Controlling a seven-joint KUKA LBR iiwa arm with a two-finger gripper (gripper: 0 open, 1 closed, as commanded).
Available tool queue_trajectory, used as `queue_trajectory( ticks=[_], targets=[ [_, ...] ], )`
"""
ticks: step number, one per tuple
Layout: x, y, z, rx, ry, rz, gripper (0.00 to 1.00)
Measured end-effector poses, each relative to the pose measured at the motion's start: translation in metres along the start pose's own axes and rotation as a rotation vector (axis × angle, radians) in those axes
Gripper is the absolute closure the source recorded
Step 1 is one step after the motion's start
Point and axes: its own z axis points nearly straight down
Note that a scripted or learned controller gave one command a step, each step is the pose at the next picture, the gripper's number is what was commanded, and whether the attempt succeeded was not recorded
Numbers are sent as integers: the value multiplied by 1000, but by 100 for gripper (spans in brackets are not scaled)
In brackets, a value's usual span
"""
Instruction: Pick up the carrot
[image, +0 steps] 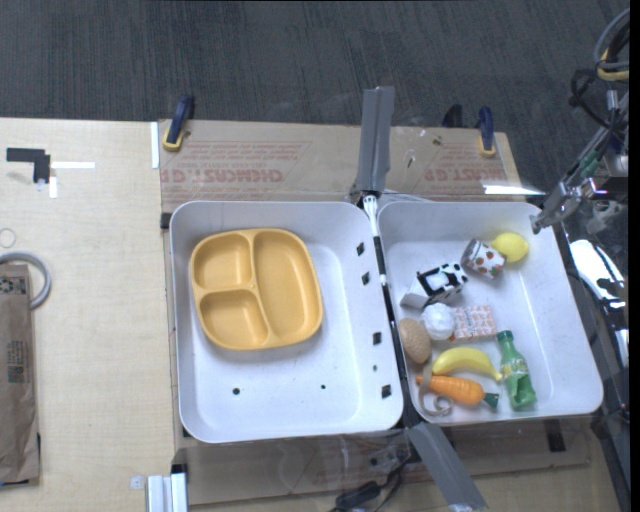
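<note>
Carrot (458, 389) low in right bin (560, 300) (dark carpet beyond).

Bright, even overhead light, soft shadows, slight glare on white bins (190, 300).

Left bin (200, 400) before me holds yellow three-part plate (257, 288), upper left of bin. In right bin (570, 330): lemon (511, 246) upper right, touching spotted white-brown toy (484, 259); black-and-white toy (441, 280) left of those; banana (465, 360) lower centre; green bottle (515, 370) lower right; brown egg-shaped thing (415, 340) at bin's left. Brown paper bag (15, 380) at frame's left edge
</note>
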Motion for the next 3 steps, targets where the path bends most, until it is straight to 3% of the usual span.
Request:
queue_trajectory(
  ticks=[1,2,3],
  targets=[
    [-1,1,-9,0,-2,-2,100],
    [-20,66,-3,-1,-1,-30,100],
    [-19,69,-2,-3,-1,-161,100]
  ],
)
